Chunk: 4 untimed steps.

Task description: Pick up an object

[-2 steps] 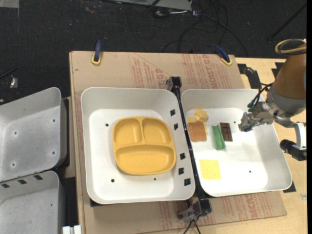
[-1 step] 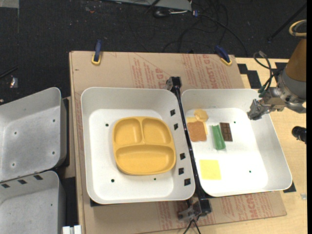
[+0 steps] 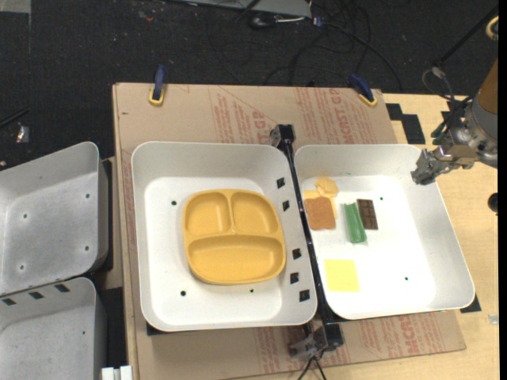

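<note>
Right bin (image 3: 412,287), contents: five small items, all lying flat on the floor in its left half.
- Brown square piece (image 3: 320,213), textured, near the divider between the bins.
- Pale yellow round piece (image 3: 326,187), touching the upper edge of the brown square; a smaller pale bit beside it is too small to make out.
- Green bar (image 3: 354,222), lying lengthwise just right of the brown square.
- Dark brown bar (image 3: 367,214), close against the green bar's right side; whether the two touch cannot be told.
- Yellow flat square (image 3: 341,275), below the others, apart from them.

Gripper (image 3: 426,169): dark, over the upper right rim of the right bin, well apart from all five items. Nothing shows between its fingers. Its tip is small and dark against the rim, so I cannot tell how the jaws stand. The arm (image 3: 483,121) is cut off by the right edge.

Left bin (image 3: 150,212): one yellow divided plate (image 3: 235,237) with three compartments, centred.

Surroundings: cardboard sheet (image 3: 198,113) under both bins, held by two clamps at its far edge; further white trays (image 3: 47,212) at left, cut off by the frame.
</note>
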Motion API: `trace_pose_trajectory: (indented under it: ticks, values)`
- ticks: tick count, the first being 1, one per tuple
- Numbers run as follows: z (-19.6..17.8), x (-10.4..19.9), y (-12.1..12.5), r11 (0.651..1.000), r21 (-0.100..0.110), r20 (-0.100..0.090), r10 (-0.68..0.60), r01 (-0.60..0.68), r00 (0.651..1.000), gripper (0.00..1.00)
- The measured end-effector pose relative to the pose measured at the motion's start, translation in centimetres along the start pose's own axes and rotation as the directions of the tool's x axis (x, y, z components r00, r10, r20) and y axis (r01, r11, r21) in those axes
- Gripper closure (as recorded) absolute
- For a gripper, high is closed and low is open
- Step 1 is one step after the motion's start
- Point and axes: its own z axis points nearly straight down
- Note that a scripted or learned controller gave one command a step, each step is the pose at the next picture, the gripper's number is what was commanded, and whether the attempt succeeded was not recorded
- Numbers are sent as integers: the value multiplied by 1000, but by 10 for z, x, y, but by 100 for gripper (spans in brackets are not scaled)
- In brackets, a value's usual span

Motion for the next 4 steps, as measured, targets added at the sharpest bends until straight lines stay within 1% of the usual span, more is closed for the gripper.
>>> trace_pose_trajectory:
  ticks: [1,3,4]
  values:
    - [4,61,3,1000,5,-4,-5,5,1000,100]
    - [24,162,-2,1000,7,-4,-4,4,1000,100]
    - [32,217,-11,1000,8,-4,-5,5,1000,100]
